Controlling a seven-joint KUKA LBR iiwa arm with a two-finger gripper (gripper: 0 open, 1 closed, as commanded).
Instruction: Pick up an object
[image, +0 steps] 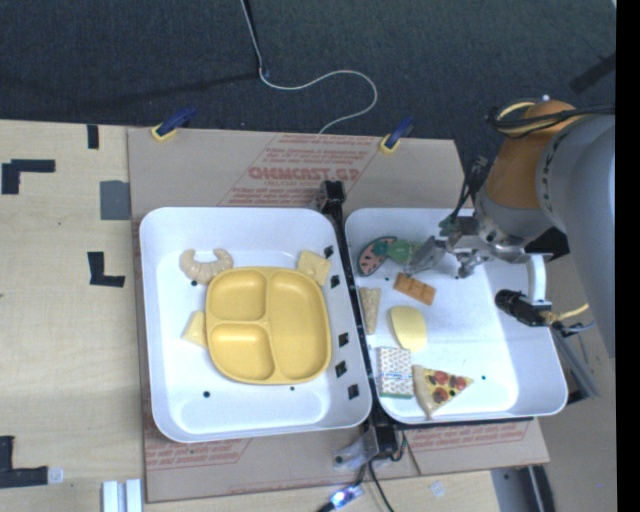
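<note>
My gripper hovers over the upper part of the right bin, open, with nothing between its fingers. One finger points down-left toward a brown biscuit just below it. To its left lies a watermelon slice with a green piece beside it. Lower in the bin lie a pale yellow oval, a pizza slice, a small wrapped pack and a cream wedge.
The left bin holds a yellow divided plate, a curled croissant-like piece and two cheese wedges. The arm's grey body covers the right bin's far right corner. A black divider runs between the bins.
</note>
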